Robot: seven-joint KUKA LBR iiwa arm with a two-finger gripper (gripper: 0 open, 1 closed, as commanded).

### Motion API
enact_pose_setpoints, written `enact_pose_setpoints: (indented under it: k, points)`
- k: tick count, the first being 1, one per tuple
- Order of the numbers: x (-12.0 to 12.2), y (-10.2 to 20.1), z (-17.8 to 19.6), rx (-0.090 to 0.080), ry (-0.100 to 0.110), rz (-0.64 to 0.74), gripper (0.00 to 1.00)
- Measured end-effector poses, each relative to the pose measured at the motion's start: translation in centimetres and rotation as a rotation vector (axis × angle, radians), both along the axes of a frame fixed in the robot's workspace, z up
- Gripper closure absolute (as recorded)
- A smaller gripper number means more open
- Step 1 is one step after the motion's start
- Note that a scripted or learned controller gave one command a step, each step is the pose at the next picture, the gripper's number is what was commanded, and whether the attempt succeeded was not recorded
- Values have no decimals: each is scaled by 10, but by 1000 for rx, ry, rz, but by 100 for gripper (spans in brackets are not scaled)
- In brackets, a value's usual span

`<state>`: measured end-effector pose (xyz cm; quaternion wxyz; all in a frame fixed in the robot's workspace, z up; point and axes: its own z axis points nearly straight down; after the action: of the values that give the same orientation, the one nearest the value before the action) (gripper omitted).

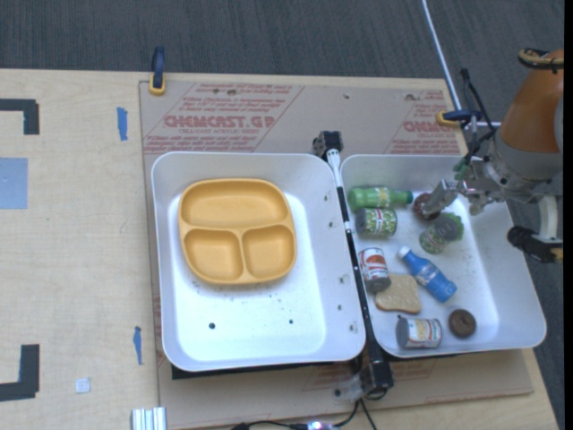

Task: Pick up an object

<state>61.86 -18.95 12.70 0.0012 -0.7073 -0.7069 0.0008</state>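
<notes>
Risk first: cluttered right bin [524, 316], so a descent onto one item could nudge a neighbour or clip the bin wall. Rounded cans and bottles likely to roll out of a pinch; glossy plastic likely to slip.

Gripper [445, 197] low at about 1 o'clock in the right bin, just beside a dark reddish-brown lump [427, 206]; fingers too blurred against the clutter, so cannot tell whether spread, clenched or grasping.

Candidates all in the right bin: green bottle [380, 196] lying at 11 o'clock, green-labelled can [380, 222] just below, leafy green clump [442, 232] near centre, blue bottle [428, 274] slanted at centre, red-and-white can [374, 267] at 9 o'clock, tan bread slice [399, 296] flat and matte, silvery can [419, 331] at 6 o'clock, brown ring [462, 322] at 5 o'clock.

Left bin [170, 240]: smooth yellow divided plate [238, 230], three compartments. Pale wooden worktop [72, 240] beneath.
</notes>
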Motion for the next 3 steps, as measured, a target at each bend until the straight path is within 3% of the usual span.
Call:
enact_pose_setpoints:
  k: [1, 2, 3]
  points:
    - [-24, 52, -33, -13, -24, 0, 0]
    - [-21, 48, -19, -21, -36, -2, 100]
    - [21, 81, -27, -13, -13, -2, 100]
